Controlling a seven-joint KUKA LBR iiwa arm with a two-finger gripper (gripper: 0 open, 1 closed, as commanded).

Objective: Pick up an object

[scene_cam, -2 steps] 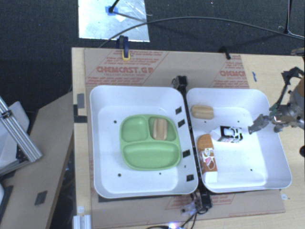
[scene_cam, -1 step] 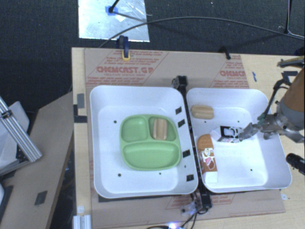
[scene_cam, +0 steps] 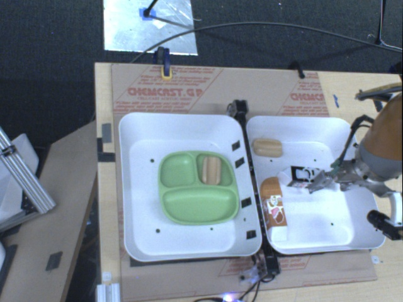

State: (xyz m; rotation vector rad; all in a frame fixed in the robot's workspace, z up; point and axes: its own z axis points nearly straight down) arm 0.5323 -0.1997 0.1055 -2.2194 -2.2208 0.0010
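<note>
In the right bin [scene_cam: 327, 231], a tan bread roll [scene_cam: 267, 147] lies near the back left corner. A brown and white packaged snack [scene_cam: 274, 207] lies along the left wall. My gripper [scene_cam: 313, 182] reaches in from the right and hovers low over the bin's middle, beside a small black and white item [scene_cam: 301, 173]. Nothing shows between its fingers, and their spacing is too blurred to read. In the left bin [scene_cam: 141, 168], a green divided plate [scene_cam: 199, 188] holds a tan hot-dog-like piece [scene_cam: 211, 169] in its upper right compartment.
The arm's grey body and orange band [scene_cam: 384, 143] cover the right bin's right side. Black clips [scene_cam: 242, 162] line the seam between the bins. A cardboard sheet [scene_cam: 214, 90] lies under both bins. A cable arcs over the back.
</note>
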